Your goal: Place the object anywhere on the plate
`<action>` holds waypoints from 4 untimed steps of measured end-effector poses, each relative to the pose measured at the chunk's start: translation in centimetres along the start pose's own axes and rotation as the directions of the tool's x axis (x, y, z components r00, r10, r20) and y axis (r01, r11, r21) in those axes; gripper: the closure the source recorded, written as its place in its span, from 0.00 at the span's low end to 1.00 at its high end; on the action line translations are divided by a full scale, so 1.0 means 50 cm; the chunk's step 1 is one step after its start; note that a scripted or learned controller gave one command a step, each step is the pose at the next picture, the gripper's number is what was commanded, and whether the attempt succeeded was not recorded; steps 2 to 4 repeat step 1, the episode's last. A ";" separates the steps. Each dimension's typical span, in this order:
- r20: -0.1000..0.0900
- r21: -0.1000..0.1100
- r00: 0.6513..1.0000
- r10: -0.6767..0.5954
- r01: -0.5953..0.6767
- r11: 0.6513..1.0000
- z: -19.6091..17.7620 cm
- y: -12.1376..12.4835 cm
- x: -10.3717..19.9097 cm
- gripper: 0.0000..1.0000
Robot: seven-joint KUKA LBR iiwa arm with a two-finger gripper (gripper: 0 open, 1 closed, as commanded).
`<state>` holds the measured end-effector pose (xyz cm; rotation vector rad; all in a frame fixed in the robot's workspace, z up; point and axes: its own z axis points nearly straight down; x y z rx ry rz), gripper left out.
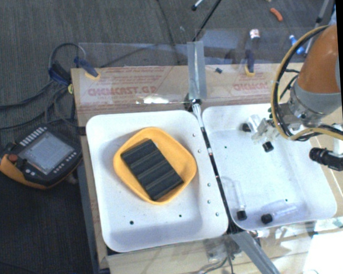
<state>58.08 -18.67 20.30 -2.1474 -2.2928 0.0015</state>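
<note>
I see the bench (156, 87) carrying two shallow white bins side by side, their inner walls touching. The left bin (103, 167) holds a yellow plate (185, 162), and a dark ribbed block (152, 169) lies on that plate. The right bin (292, 183) has a clear tube (279, 209) near its front edge and a small black piece (265, 218) beside it.

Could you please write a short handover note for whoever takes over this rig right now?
Tool: over the upper part of the right bin, nothing visibly between its fingers.
Black ridged block: lying on the yellow plate in the left bin.
Done: the block appears to be placed on the plate, apart from the tool.
Left: probably nothing but confirming the placement. A small clear item lies near the right bin's lower edge.
</note>
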 end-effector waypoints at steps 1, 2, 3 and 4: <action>0.000 0.000 1.000 0.000 0.000 1.000 0.000 0.000 0.000 0.00; 0.000 0.000 1.000 0.000 0.000 1.000 0.000 0.000 0.000 0.00; 0.000 0.000 1.000 0.000 0.000 1.000 0.000 0.000 0.000 0.00; 0.000 0.000 1.000 0.000 0.000 1.000 0.000 0.000 0.000 0.00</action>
